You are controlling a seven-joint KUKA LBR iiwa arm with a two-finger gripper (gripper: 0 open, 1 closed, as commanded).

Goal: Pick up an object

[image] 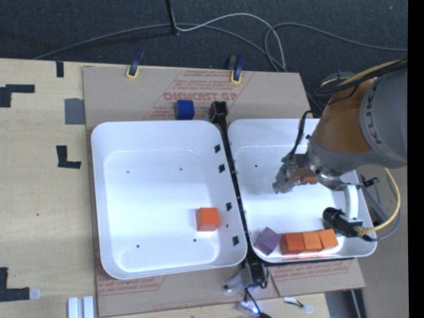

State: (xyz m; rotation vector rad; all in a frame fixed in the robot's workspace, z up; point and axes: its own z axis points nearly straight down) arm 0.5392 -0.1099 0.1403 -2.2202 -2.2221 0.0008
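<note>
My gripper [286,179] hangs over the middle of the right bin [265,144], on the grey arm with the orange band that comes in from the right. Nothing shows between its fingers. Along the right bin's front wall lie a purple block [267,240] and a row of orange blocks [308,242], well in front of the gripper. A lone orange cube [208,218] rests in the left bin [132,177], toward its front right.
A blue block [185,108] sits on the cardboard behind the left bin. Black clips [218,110] hold the seam between the bins. Cables trail across the dark floor at the back and loop around the arm's wrist at right.
</note>
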